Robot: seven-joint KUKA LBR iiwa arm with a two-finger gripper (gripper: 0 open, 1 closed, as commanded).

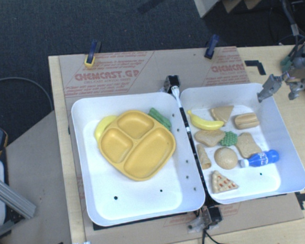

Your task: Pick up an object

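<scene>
The right bin (289, 150) holds several toy foods: a yellow banana (205, 122), a tan bun (246, 120), a round roll (226, 158), a green broccoli piece (228, 138), a pizza slice (223, 183) and a blue bottle (261, 158) lying on its side. My gripper (282, 88) hangs over the bin's far right corner, above and to the right of the bun. It is open, with nothing between its fingers.
The left bin (95, 192) holds a yellow divided plate (137, 143), with a green piece (160, 118) at the plate's far right edge and a yellow piece (103, 127) at its left. Clamps (90, 54) hold the cardboard base at the back.
</scene>
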